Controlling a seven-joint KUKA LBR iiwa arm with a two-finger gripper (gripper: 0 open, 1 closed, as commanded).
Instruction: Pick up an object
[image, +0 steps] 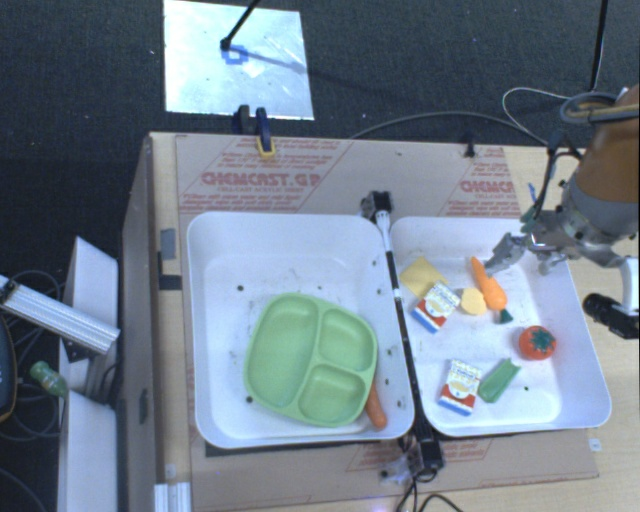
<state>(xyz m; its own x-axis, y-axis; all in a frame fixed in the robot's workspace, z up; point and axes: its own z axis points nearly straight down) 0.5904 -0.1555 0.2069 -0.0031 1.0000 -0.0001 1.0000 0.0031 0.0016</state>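
On the bench (300, 165) sat two white bins side by side. Its left bin (215, 250) carried a green divided plate (312, 358), with a small orange sausage-like piece (375, 410) against the plate's lower right edge. From the right, the grey arm (605, 175) reached over the right bin (570, 300), and its fingers (503, 250) hung above that bin's upper part, spread apart and released, with nothing between them. Just below them lay a carrot (488, 284), close to the lower fingertip, though whether they touched could not be told. Further left were a yellow wedge (422, 274), a small red-and-white box (436, 305) and a pale yellow piece (474, 301). Nearer the front lay a tomato (537, 342), a second small box (460, 386) and a green piece (499, 380).
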